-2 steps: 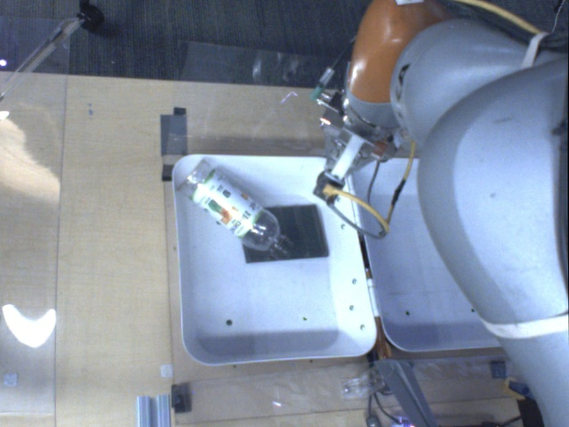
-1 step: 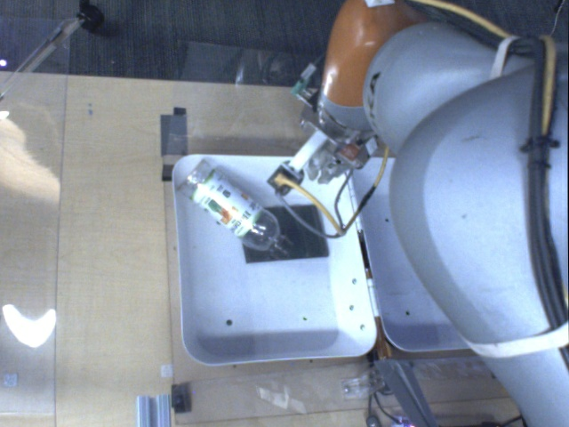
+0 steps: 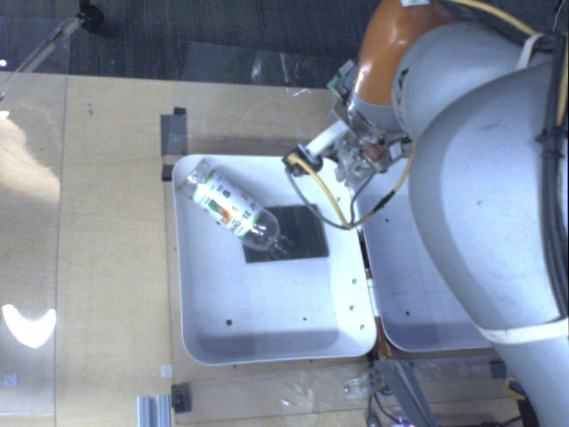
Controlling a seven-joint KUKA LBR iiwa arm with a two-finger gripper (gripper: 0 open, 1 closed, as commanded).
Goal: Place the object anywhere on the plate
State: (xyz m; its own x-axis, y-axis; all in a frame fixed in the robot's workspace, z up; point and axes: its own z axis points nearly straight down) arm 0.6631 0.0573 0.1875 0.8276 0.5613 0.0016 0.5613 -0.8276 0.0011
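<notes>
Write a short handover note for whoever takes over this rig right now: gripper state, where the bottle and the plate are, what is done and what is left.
Gripper: above the far right corner of the left bin, nothing seen in it.
Bottle: a clear plastic one with a green and white label, lying on its side in the left bin, one end resting over the plate's near-left corner.
Plate: dark, flat and square, on the floor of the left bin near its right side.
Done: the bottle overlaps the plate only partly.
Left: probably grip the bottle and set it fully on the plate.
</notes>
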